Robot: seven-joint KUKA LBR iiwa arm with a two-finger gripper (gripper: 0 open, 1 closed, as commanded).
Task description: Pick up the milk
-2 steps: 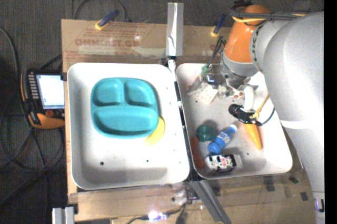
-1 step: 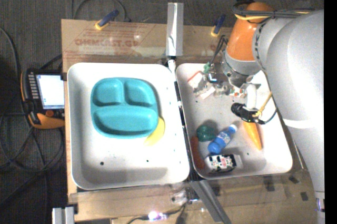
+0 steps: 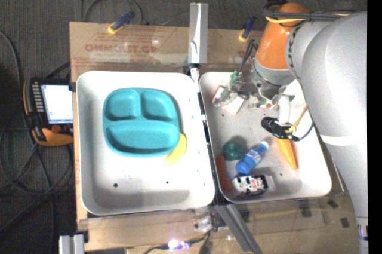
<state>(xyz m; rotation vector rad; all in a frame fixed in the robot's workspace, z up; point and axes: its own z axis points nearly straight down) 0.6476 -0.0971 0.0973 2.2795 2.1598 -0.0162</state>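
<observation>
Honestly can't tell how my jaws stand, my gripper [image 3: 242, 84] is low in the back of the right bin [image 3: 316, 187], tucked under my orange wrist band. The milk [image 3: 229, 99], a small white carton, lies right by it at the bin's back left; whether I'm touching it, can't say. Further forward are a green thing [image 3: 234, 148], a blue bottle [image 3: 252, 157], a carrot [image 3: 287, 151] and a black box [image 3: 253, 184]. The left bin [image 3: 89, 187] has a teal tray [image 3: 142, 121] and a banana [image 3: 177, 151].
</observation>
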